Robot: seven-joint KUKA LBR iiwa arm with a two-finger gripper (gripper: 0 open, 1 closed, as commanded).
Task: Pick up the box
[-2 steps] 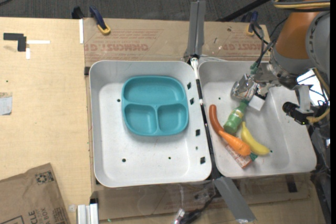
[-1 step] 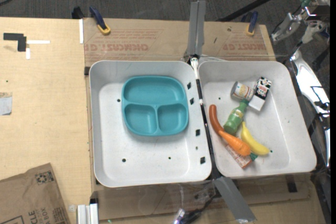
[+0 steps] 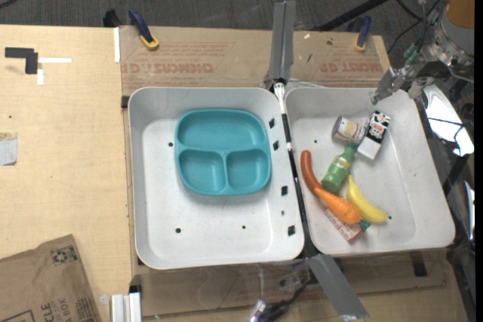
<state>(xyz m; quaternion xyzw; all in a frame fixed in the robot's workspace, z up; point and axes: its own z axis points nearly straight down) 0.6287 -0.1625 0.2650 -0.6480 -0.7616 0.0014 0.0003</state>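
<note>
Two white bins sit side by side on the bench; going near to far. Nearest, bottom left, a brown cardboard piece (image 3: 41, 283) w/ printed letters lies on the wood bench top (image 3: 60, 154). Left bin (image 3: 151, 237) holds a teal divided plate (image 3: 223, 151), three compartments, roughly centred, nothing on it.

Right bin (image 3: 423, 222) holds the clutter. Nearest the front rim: a clear wrapped packet (image 3: 343, 226) partly under an orange carrot (image 3: 337, 206), w/ a yellow banana (image 3: 364, 205) just beside it on the right, touching or nearly so. A red sausage-like item (image 3: 307, 168) runs along the carrot's far end, close to the divider. A green bottle (image 3: 338, 170) lies tilted betw. the red item and the banana, cap pointing toward the far right.

Box (image 3: 375, 133): small, white w/ a black-and-white printed end, lying tilted in the far half of the right bin, just beyond the green bottle's cap. A small can (image 3: 348, 130) lies on its side right beside it on the left, touching or almost. Those two neighbours crowd the box's left and near sides; its right side is open bin floor.

Farthest: gripper (image 3: 389, 87) at the bin's far right corner, above the rim, well apart from the box and carrying nothing. Can't tell if it's released or clenched. Grey arm w/ orange band (image 3: 458, 0) comes in from the top right, cables around it. Blue clamps (image 3: 143, 30) pin cardboard behind the bins.
</note>
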